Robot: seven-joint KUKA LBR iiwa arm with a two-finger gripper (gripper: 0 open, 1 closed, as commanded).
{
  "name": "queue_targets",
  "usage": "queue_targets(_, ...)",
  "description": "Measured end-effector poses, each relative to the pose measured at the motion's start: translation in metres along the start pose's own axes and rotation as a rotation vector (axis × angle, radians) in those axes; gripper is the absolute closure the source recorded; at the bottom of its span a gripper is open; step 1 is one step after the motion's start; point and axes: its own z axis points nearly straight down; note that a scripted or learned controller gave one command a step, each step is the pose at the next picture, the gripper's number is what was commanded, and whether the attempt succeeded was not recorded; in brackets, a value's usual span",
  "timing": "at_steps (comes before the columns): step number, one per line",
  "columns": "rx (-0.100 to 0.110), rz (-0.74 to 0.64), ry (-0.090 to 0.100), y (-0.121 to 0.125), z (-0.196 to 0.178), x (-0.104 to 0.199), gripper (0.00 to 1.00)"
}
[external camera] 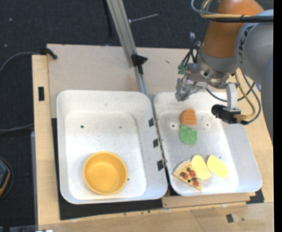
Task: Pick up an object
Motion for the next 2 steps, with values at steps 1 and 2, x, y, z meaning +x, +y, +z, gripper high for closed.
queue_targets(1,0.000,0.001,0.000,-0.004,-0.004,0.045,1.00)
queue_targets(2,0.002,0.000,0.000,-0.001,0.009,0.100,1.00)
